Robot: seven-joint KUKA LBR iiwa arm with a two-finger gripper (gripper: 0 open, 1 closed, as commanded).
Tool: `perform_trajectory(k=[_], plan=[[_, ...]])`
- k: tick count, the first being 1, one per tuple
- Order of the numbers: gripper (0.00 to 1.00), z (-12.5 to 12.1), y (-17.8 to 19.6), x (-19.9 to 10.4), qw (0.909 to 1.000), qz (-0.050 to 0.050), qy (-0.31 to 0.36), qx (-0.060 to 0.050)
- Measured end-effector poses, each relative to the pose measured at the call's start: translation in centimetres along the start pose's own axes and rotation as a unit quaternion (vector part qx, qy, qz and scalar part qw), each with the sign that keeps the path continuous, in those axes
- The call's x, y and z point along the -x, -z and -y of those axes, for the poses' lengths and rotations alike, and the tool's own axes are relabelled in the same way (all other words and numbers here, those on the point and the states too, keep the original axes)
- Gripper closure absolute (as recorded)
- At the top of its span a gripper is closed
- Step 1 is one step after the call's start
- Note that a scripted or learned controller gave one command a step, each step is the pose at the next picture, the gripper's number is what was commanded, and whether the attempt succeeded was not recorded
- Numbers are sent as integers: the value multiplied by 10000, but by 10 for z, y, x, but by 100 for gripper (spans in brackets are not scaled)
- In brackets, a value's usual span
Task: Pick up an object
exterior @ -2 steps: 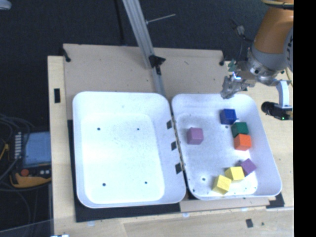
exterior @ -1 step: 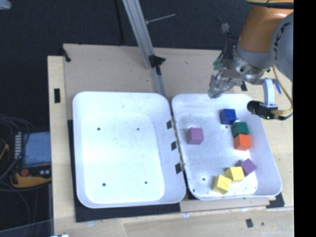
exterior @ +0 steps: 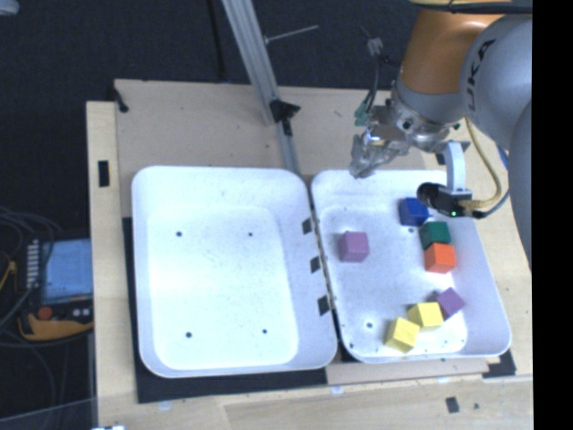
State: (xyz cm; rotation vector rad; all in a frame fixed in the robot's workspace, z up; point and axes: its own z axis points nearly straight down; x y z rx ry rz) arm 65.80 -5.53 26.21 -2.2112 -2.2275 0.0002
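While the gripper hangs over the right bin, whether clenched or released I cannot tell, every block lies ungrasped.

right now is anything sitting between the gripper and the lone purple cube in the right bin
Nothing visible does. The gripper hangs over the far left corner of the right bin, and the purple cube sits alone below it on bare bin floor. The blue cube, green cube and orange cube lie off to the right.
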Motion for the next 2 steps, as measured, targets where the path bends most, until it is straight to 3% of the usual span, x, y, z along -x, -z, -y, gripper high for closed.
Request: perform_trajectory(k=[2], plan=[[100, 8, -3, -111, 10000, 3, -13, -18]])
